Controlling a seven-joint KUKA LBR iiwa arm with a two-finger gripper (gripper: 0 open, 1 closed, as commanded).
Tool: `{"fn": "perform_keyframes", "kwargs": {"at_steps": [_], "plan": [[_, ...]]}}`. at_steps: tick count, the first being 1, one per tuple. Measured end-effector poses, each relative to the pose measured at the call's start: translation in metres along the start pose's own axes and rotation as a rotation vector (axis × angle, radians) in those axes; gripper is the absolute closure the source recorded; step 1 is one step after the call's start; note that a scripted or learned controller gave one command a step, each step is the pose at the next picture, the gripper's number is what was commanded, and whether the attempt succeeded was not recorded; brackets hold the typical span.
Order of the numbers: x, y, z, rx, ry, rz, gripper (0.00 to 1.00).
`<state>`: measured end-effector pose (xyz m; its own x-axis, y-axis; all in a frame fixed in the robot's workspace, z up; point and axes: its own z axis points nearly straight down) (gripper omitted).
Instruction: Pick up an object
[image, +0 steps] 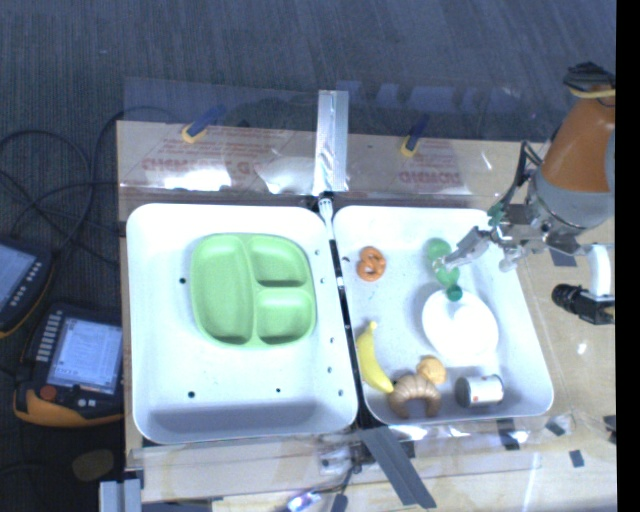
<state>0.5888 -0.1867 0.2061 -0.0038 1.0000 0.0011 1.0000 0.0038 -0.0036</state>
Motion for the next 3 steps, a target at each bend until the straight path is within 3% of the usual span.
{"fn": "perform_keyframes", "kwargs": {"at_steps": [1,2,3], "plan": [[0.004,0.031,0.114,-0.002,-0.003,-0.151,0.00],[0.005,0.032,0.107,0.000,-0.002,-0.152,1.00],[0.039,0.080,0.022,0.000,-0.004,0.154,1.00]]}}
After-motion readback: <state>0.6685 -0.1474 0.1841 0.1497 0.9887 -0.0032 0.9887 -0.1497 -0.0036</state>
